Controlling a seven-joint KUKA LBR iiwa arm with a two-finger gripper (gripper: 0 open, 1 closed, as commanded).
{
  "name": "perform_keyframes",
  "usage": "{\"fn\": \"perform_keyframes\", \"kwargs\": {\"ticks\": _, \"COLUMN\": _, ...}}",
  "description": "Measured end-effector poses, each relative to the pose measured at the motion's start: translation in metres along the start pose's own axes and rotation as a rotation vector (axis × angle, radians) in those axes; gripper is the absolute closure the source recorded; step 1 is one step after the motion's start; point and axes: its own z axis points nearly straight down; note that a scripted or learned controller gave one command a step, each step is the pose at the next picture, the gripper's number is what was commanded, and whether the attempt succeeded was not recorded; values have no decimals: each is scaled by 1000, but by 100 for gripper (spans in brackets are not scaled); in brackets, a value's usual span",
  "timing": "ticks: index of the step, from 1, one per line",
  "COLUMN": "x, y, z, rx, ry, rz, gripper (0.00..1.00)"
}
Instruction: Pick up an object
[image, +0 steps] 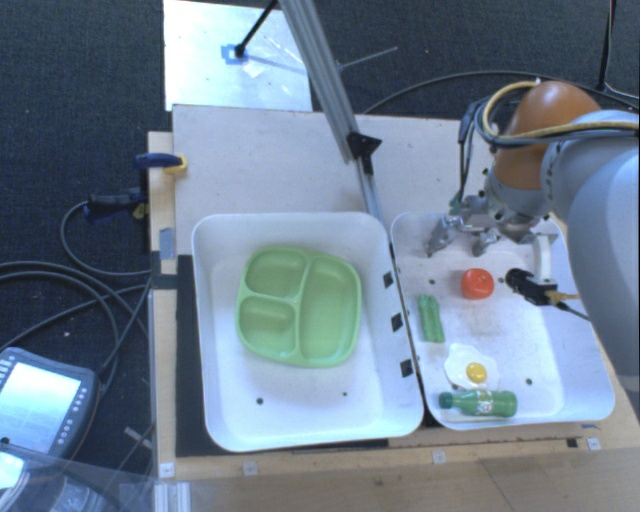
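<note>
The right bin (575, 385) holds a red round object (477, 283), a green stick (430, 318), a toy fried egg (470, 369) and a small green bottle (480, 403) lying on its side. My gripper (460, 242) hangs over the bin's far left corner, just above and behind the red object. Its fingers are spread open with nothing between them.
A light green divided plate (300, 305) lies in the left bin (225, 400). A metal pole (335, 90) slants down to the gap between the bins. My grey arm fills the right side over the right bin's far edge.
</note>
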Motion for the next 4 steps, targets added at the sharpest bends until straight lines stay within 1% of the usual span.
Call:
{"fn": "perform_keyframes", "kwargs": {"ticks": 1, "x": 0, "y": 2, "z": -14, "rx": -6, "ry": -2, "rz": -2, "gripper": 100}}
{"fn": "perform_keyframes", "kwargs": {"ticks": 2, "x": 1, "y": 0, "z": -60, "rx": -12, "ry": -1, "rz": 0, "gripper": 100}}
{"fn": "perform_keyframes", "kwargs": {"ticks": 3, "x": -5, "y": -2, "z": -108, "rx": -13, "ry": -1, "rz": 5, "gripper": 100}}
{"fn": "perform_keyframes", "kwargs": {"ticks": 4, "x": -5, "y": -1, "z": -137, "rx": -10, "ry": 0, "rz": 2, "gripper": 100}}
